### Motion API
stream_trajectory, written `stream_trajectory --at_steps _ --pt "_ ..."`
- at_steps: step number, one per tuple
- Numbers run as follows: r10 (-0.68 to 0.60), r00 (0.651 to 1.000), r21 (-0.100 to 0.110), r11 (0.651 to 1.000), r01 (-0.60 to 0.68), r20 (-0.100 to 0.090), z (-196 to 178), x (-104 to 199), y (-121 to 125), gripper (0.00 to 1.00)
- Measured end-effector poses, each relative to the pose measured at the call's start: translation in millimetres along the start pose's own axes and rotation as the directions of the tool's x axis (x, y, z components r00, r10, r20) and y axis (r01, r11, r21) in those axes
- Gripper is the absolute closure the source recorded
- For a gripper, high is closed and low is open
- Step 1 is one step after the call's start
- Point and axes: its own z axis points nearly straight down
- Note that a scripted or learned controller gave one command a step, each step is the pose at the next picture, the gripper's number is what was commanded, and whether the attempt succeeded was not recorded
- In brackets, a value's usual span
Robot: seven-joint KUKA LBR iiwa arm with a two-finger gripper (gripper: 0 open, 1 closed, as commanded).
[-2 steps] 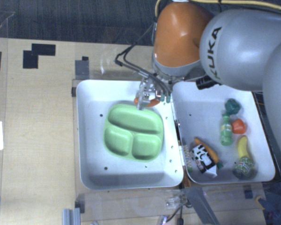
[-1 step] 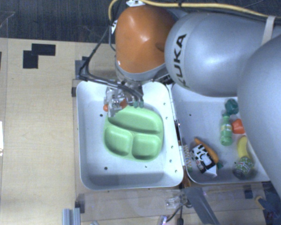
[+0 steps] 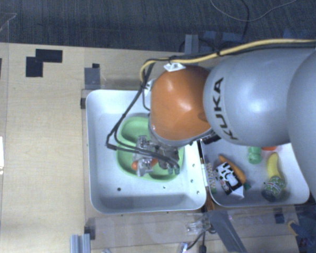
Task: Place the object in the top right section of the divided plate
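A pale wooden bench (image 3: pixel 37 157) carries two shallow white bins under dark carpet at the far side. My claw (image 3: pixel 147 162) hangs low over the green divided plate (image 3: pixel 127 133) in the left bin (image 3: pixel 102 141). Something orange (image 3: pixel 155 163) sits right at my claw, over the plate's near part; I cannot tell whether I pinch it or whether it simply lies there. I judge this the placing step. Next I must be sure I am above the top right section, then release. The right bin (image 3: pixel 297 194) holds a banana (image 3: pixel 273 165), a carrot (image 3: pixel 233 169) and a black-and-white item (image 3: pixel 227 178).
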Motion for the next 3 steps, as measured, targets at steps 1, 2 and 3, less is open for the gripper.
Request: stream_trajectory --at_steps 1,2,3 --pt "-0.063 0.998 0.0 0.998 0.063 0.005 -50 11 -26 1.0" --pt "0.007 1.0 0.001 1.0 -0.007 0.004 -50 -47 -71 1.0" --pt "-0.34 0.94 0.0 0.94 0.34 0.005 -22 -70 -25 1.0"
